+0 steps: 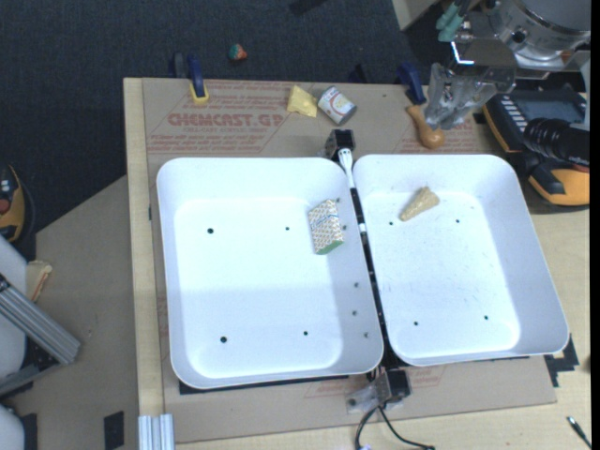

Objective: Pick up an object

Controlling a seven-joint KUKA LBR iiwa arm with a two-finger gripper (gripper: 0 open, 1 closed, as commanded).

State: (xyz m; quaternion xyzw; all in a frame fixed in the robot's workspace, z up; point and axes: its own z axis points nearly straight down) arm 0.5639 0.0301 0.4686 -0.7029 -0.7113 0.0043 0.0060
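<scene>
1. Left bin (pixel 187 279): smooth white plastic, rounded corners; a patterned, boxy packet (pixel 325 226) lies near its right wall.
2. Right bin (pixel 525 279): a tan wedge (pixel 418 203) lies at its far end.
3. Gripper (pixel 448 112): beyond the right bin over brown board; finger state cannot be told; nothing visibly held.

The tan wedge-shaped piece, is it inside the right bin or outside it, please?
Inside: the tan wedge lies on the right bin floor, near its far rim.
</scene>
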